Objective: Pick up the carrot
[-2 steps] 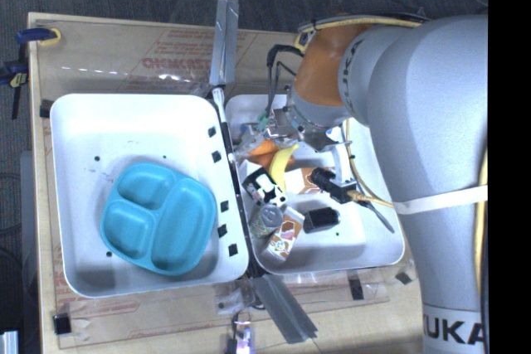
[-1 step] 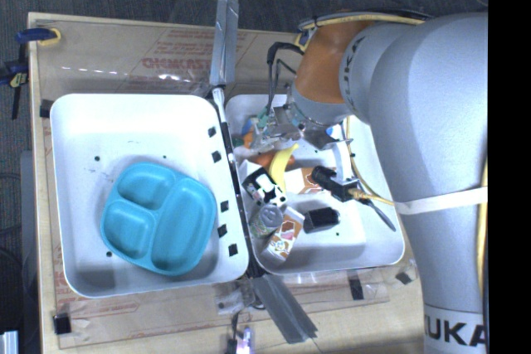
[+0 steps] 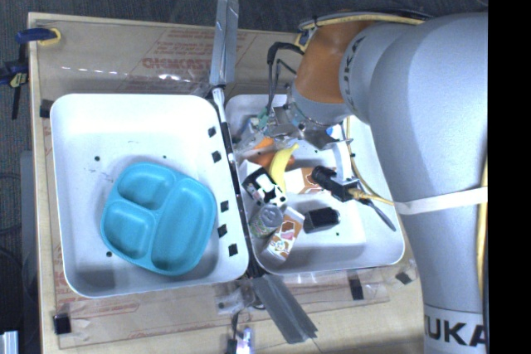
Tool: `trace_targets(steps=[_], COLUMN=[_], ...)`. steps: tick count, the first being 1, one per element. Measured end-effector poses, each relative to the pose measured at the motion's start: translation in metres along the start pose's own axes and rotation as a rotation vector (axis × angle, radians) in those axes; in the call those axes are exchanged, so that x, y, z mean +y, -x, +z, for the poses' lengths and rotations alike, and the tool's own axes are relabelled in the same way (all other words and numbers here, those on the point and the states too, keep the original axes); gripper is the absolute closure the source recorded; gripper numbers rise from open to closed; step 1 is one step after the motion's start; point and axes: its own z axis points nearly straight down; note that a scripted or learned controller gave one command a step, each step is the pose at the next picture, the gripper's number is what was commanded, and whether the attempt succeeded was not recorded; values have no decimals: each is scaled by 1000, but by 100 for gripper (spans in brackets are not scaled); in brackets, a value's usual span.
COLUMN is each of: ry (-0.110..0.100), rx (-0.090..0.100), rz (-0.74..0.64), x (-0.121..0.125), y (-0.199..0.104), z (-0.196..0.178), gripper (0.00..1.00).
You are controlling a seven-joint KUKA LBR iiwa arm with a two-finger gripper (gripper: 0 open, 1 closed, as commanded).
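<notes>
A blue tray [image 3: 159, 216] is seen in the left bin [image 3: 75, 120], at about 8 o'clock. In the right bin [image 3: 377, 249], toys are piled: a can [image 3: 267, 217], a banana [image 3: 283, 162]. A bit of orange, likely the carrot [image 3: 263, 144], is seen just past the banana, at 12 o'clock in the pile. The arm [image 3: 415, 95] is hung over it. The jaws cannot be told open or closed. The carrot is not lifted yet.

Orange carrot [image 3: 264, 144] in rt bin; partly hidden.
</notes>
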Motion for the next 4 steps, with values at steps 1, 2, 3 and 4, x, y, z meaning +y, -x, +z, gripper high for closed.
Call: trace_targets(steps=[1, 2, 3, 4], ry=[-1, -11, -13, -13], rx=[0, 11, 11, 11], rz=[-3, 157, 150, 149], x=[0, 32, 33, 33], y=[0, 8, 7, 6], z=[-10, -51, -61, -61], gripper=[100, 100, 100, 0])
